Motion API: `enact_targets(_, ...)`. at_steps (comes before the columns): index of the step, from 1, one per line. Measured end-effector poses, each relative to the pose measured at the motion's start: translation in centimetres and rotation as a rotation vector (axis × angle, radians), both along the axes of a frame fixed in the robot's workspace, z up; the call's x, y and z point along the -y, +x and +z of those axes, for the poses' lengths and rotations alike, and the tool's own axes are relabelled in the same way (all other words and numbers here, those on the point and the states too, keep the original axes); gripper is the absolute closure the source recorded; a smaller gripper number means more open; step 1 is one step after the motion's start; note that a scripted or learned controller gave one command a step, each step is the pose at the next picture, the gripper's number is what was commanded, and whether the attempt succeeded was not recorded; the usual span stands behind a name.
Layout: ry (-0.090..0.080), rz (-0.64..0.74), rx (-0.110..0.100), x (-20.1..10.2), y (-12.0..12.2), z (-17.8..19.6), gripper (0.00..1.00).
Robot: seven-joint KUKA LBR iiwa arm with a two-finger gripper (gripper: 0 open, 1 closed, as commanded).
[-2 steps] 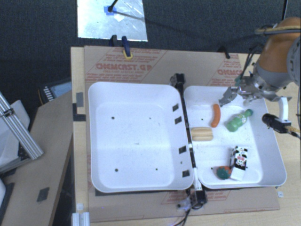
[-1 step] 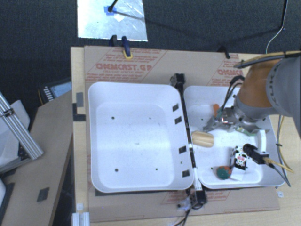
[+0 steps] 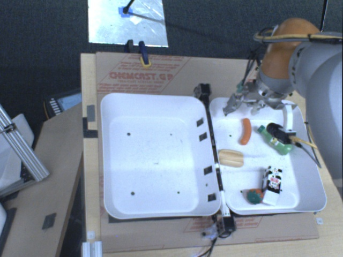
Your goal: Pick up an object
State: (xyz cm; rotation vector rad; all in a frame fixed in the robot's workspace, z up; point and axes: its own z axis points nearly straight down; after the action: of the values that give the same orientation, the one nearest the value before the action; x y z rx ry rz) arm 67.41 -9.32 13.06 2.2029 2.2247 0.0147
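right bin (image 3: 308, 197): right half of the frame, five loose items.

1. sausage (image 3: 245, 131): orange, upper middle of the bin, lying nearly upright in the frame, apart from the rest. we judge it light, smooth, a little rubbery and apt to roll. best taken across its narrow middle.
2. bun (image 3: 230, 158): tan, oblong, just below the sausage, close to the bin's left wall. we judge it light and soft or hollow. take it across the short side.
3. green item (image 3: 280, 145): right of the sausage, partly covered by robot hardware. we cannot tell what it is.
4. cow (image 3: 274, 180): black and white figure, lower right of the bin. we judge it small, stiff and uneven in shape, so a poorer hold.
5. ball (image 3: 254, 196): green and orange, near the bin's bottom edge, just left of and below the cow. round, so we expect it to slip away under a closing grip.

left bin (image 3: 115, 108): white, centre of the frame.

gripper (image 3: 244, 105): upper part of the right bin, above the sausage in the frame, near the top rim. we see nothing in it, and we cannot tell whether it is apart or together. the arm (image 3: 316, 63) enters from the upper right.

assessment: we rate the sausage the nearest and cleanest pick. nothing is lifted yet.
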Motion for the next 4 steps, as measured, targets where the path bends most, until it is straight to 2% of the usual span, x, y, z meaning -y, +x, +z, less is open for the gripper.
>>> enact_targets(1, 0.002, -0.012, -0.022, 1.9, -7.8, -4.9, 0.00)
enact_targets(2, 0.000, -0.001, 0.002, -1.1, 0.0, 3.7, 0.00)
enact_targets(3, -0.002, -0.004, 0.006, -0.3, -0.4, 21.6, 0.00)
enact_targets(4, -0.002, -0.015, -0.006, 5.0, -7.6, 28.3, 0.00)
